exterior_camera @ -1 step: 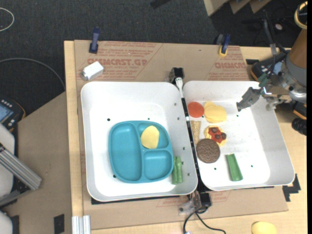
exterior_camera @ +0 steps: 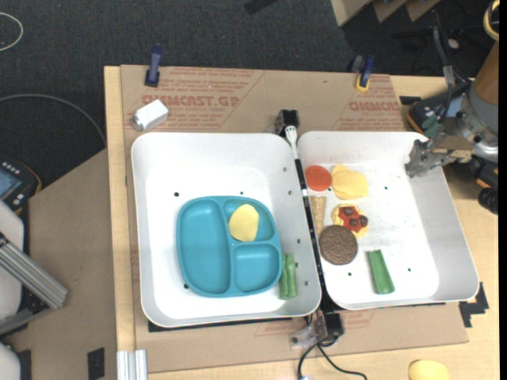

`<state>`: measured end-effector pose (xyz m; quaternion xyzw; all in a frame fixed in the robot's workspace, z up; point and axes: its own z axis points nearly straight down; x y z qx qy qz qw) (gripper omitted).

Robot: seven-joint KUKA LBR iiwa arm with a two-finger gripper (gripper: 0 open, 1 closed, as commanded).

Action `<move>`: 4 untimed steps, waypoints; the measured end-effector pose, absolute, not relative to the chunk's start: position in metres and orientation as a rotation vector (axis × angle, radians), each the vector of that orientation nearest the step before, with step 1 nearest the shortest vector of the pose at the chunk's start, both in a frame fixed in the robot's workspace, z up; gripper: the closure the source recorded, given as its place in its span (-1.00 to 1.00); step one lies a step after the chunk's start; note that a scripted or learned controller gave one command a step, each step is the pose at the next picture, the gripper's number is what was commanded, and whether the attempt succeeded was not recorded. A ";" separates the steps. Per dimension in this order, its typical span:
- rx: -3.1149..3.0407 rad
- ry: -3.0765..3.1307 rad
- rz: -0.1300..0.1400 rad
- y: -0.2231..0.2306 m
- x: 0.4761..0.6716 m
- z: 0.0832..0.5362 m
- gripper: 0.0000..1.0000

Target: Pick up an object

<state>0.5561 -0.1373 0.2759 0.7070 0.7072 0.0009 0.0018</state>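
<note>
The hand [exterior_camera: 420, 161] hangs over the far right rim of the right bin [exterior_camera: 444, 236] with nothing between its fingers; whether they are spread I cannot tell. This looks like the approach step. The nearest pickings lie just to its left: a yellow piece [exterior_camera: 350, 184] beside a red disc [exterior_camera: 318, 178]. Next it must travel left and lower over one.

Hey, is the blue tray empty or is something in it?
Not empty: a yellow piece lies in the blue tray's upper right compartment.
</note>
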 end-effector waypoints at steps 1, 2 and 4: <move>2.204 2.230 0.016 -0.041 0.514 0.371 1.00; 2.217 2.235 -0.003 0.030 0.479 0.342 1.00; 2.216 2.225 0.007 0.087 0.499 0.326 1.00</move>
